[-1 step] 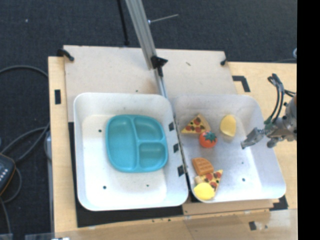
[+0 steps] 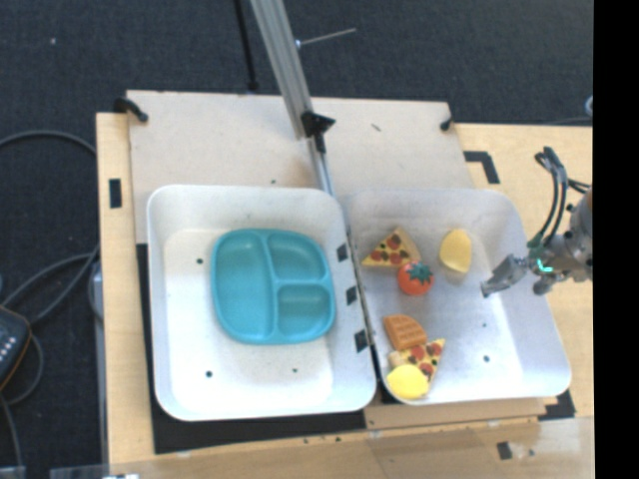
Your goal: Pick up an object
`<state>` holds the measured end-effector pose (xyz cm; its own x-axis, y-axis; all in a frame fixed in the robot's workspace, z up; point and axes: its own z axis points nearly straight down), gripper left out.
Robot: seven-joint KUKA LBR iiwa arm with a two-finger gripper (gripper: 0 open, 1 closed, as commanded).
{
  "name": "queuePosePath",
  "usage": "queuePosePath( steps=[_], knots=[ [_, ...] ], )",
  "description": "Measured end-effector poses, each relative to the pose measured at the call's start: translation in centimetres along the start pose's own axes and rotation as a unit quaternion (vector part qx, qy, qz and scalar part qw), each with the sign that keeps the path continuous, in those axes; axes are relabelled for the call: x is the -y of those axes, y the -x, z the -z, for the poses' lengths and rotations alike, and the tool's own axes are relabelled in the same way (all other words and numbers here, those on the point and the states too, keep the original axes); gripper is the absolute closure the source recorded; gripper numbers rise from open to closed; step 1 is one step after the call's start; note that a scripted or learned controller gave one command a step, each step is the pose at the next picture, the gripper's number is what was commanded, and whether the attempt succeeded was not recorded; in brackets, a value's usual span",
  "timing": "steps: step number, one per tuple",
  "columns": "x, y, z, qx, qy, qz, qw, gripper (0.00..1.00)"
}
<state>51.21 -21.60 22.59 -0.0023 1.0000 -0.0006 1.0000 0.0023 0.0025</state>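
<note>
Nearest the camera: yellow lemon-like piece [image 2: 406, 381] in the right bin [image 2: 529, 347], touching a pizza slice [image 2: 430, 355] and just below a brown waffle-like piece [image 2: 402, 329]. Further back in that bin: red tomato [image 2: 415, 279], second pizza slice [image 2: 392, 251], pale yellow wedge [image 2: 456, 250]. Left bin [image 2: 175, 317]: one teal divided plate [image 2: 273, 286]. Pincer [image 2: 517, 275]: over the right bin's right side, apart from every item; nothing between its fingers; whether they are wide or narrow cannot be told. Desk [image 2: 120, 437] carries both bins. Progress: none visible; selection, descent, grasp and lift all remain.
</note>
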Motion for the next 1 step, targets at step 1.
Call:
queuePosePath(
  steps=[1],
  knots=[
    [0.19, 1.12, -5.48, 0.000, -0.003, -0.001, 1.0000, 0.00]
  ],
)
